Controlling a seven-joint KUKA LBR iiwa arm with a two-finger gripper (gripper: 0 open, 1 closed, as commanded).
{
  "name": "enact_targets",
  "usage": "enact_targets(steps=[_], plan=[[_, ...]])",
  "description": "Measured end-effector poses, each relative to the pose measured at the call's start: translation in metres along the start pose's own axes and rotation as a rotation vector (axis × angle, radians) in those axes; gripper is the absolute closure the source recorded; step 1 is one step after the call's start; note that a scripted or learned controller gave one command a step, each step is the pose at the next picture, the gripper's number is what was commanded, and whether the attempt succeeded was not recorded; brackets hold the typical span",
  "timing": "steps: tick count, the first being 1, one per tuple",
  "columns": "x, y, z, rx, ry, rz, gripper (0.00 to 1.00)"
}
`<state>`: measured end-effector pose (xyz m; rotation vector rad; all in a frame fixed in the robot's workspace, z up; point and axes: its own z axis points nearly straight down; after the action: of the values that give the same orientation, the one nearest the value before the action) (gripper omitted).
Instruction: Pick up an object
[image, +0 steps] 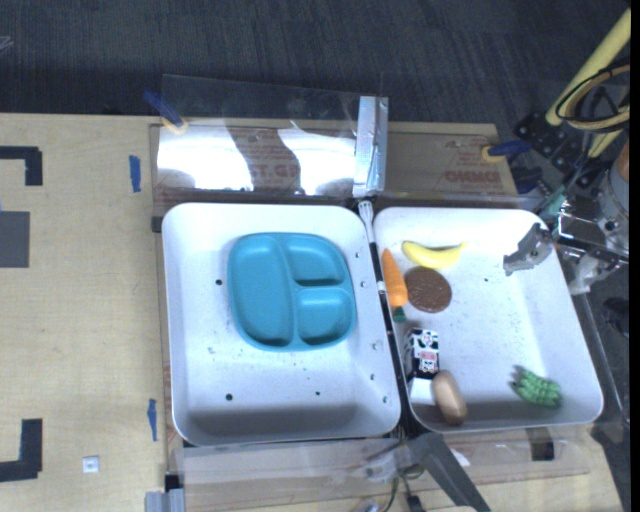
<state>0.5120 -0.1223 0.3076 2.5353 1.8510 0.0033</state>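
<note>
The right bin (560, 330) holds several small objects. A yellow banana (431, 253) lies near its far left, with an orange carrot (395, 279) and a round brown disc (429, 291) just below it. A black-and-white cow-pattern carton (425, 352) and a tan oval piece (449, 396) sit along the left wall. A green bumpy item (536, 388) lies at the near right. My gripper (527, 250) hangs over the bin's far right corner, apart from all of them, with nothing visibly in it.
The left bin (190, 330) carries a blue divided plate (291, 290). A clear plastic sheet (260, 150) and a metal post (370, 145) stand behind the bins. Cables and hardware (585, 90) crowd the far right.
</note>
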Motion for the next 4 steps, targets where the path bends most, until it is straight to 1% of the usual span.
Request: enact_targets(steps=[1,2,3,4], plan=[[0.05,0.031,0.101,0.013,-0.002,0.018,0.0],[0.032,0.092,0.155,0.006,-0.002,-0.117,0.0],[0.063,0.114,0.221,0.0,0.0,-0.338,0.0],[0.056,0.094,0.221,0.0,0.001,-0.523,0.0]])
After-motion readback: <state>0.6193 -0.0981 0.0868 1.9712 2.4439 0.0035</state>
